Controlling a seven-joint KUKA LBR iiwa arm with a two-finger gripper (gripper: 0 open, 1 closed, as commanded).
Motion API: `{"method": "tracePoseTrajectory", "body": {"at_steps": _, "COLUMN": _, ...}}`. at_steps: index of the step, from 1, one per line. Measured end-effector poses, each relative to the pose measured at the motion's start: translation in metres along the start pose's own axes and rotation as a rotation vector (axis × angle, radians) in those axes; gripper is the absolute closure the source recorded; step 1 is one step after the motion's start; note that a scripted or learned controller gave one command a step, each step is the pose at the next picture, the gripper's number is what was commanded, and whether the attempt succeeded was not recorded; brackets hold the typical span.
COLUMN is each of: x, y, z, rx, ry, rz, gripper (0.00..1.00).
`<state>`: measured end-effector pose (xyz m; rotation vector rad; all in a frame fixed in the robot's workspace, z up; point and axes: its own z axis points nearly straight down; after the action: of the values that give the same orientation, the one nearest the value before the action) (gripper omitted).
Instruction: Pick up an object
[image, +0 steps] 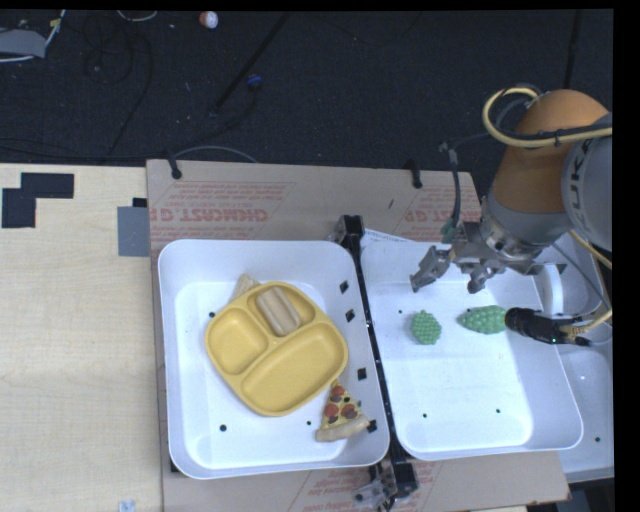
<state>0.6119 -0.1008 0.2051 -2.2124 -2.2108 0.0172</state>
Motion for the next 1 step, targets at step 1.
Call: {"method": "tracePoseTrajectory", "body": {"at_steps": 1, "x": -0.0001, "y": 0.0023, "z": -0.0088, "rx": -0.014, "ry": -0.001, "rz": -0.002, "gripper": 0.0}}
